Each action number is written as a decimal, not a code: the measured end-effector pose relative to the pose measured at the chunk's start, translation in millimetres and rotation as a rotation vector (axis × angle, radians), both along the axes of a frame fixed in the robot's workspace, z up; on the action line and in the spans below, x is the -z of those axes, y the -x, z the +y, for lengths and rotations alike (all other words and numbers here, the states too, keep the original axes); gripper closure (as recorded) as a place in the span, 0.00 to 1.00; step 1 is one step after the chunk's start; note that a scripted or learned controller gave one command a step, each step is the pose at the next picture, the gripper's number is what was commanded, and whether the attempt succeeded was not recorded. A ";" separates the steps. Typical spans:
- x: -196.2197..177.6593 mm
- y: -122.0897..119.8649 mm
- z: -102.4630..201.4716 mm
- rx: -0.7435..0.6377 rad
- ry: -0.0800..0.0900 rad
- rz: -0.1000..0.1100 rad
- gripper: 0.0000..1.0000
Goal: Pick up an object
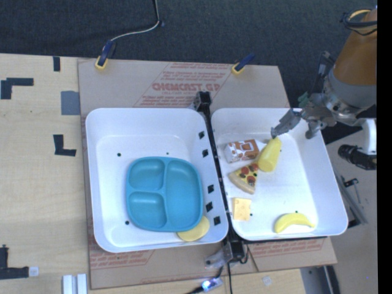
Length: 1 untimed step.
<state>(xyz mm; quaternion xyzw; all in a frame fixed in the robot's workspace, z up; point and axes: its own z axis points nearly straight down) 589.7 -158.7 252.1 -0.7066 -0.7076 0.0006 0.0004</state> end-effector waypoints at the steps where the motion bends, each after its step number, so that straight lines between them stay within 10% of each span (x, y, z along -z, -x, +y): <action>1: 75.7 -17.3 -38.5 0.003 0.000 0.007 0.00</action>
